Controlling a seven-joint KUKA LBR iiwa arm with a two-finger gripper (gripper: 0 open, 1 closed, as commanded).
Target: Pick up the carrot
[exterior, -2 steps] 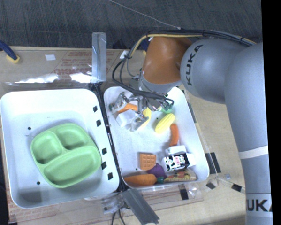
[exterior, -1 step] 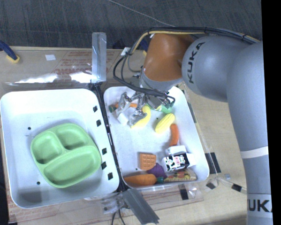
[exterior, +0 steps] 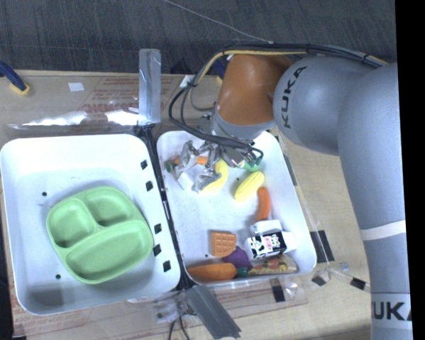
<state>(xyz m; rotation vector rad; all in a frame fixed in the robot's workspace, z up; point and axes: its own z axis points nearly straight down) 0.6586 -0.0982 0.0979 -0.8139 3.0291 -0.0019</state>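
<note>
The carrot [exterior: 213, 271] is an orange, tapered piece lying flat along the front wall of the right bin [exterior: 300, 218], just left of a purple piece [exterior: 238, 257]. My gripper [exterior: 201, 166] is low in the far left part of that bin, well behind the carrot and apart from it. It hangs next to a pale yellow piece [exterior: 218, 179]. The orange wrist band [exterior: 247, 86] and grey arm hide the bin's far right corner.
Around the gripper lie a yellow corn cob [exterior: 249, 184], a red-orange sausage-like piece [exterior: 262, 202] and a small orange bit [exterior: 173, 163]. A waffle [exterior: 223, 241] and a cow-patterned box [exterior: 267, 244] sit near the carrot. The left bin [exterior: 20, 169] holds a green divided plate [exterior: 98, 232].
</note>
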